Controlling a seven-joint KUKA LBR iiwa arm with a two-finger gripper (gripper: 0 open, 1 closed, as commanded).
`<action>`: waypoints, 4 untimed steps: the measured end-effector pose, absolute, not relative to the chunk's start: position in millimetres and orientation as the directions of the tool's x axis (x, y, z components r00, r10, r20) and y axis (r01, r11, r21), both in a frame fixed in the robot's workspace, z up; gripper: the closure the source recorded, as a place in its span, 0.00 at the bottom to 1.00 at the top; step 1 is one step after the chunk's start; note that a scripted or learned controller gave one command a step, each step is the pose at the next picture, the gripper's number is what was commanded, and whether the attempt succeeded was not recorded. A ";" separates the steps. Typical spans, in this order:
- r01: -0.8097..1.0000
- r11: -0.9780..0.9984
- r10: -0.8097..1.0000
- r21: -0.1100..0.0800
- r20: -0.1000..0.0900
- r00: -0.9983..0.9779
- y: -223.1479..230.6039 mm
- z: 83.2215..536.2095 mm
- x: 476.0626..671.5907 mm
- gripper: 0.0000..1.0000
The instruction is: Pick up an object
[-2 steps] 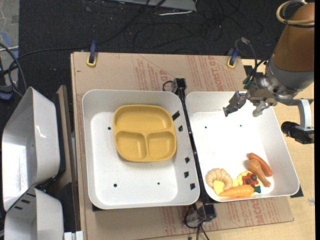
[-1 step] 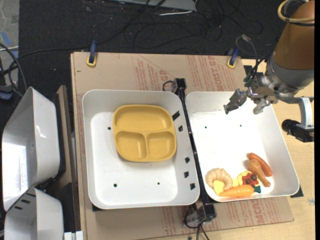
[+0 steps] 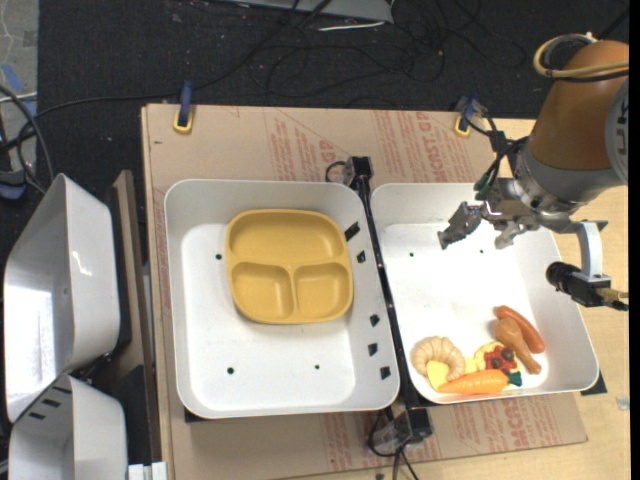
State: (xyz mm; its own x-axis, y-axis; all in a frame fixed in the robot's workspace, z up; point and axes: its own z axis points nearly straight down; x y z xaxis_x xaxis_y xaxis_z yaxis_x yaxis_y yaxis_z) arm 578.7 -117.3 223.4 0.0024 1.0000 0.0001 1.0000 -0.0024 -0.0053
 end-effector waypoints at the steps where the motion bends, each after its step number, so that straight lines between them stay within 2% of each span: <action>1: 1.000 -0.002 1.000 -0.004 0.000 0.002 -121.2 160.8 579.2 0.00; 2: 1.000 -0.002 1.000 -0.005 0.001 0.002 -121.8 117.3 580.4 0.00; 3: 1.000 -0.002 1.000 0.001 0.000 0.002 -121.7 130.2 581.7 1.00; 4: 1.000 0.001 1.000 0.005 -0.001 -0.001 -128.4 178.9 589.7 1.00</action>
